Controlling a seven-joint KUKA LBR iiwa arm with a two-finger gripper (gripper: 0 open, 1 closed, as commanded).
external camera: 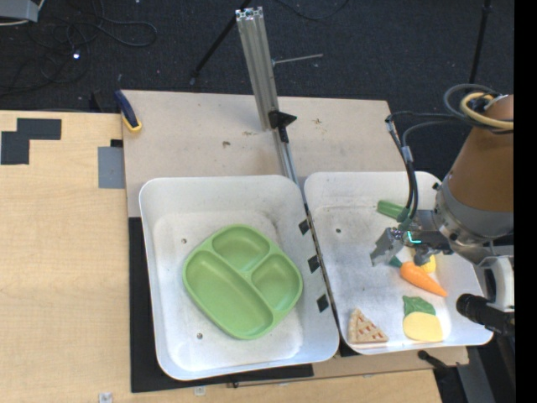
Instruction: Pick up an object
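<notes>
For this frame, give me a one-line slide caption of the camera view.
KUKA gripper hovers over the right bin beside a toy carrot; a green divided plate sits in the left bin.

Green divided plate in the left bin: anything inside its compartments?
All three compartments of the green divided plate show bare green. It lies on the left bin; the bin floor beneath it is covered.

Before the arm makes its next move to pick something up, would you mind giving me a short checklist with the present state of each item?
1. Tool is over the right bin: ok.
2. Something sits between its fingers: cannot tell.
3. Carrot lies close by the tool, within the right bin: ok.
4. Waffle wedge and yellow piece lie apart from the carrot: ok.
5. Green plate lies flat in the left bin, away from the tool: ok.
</notes>
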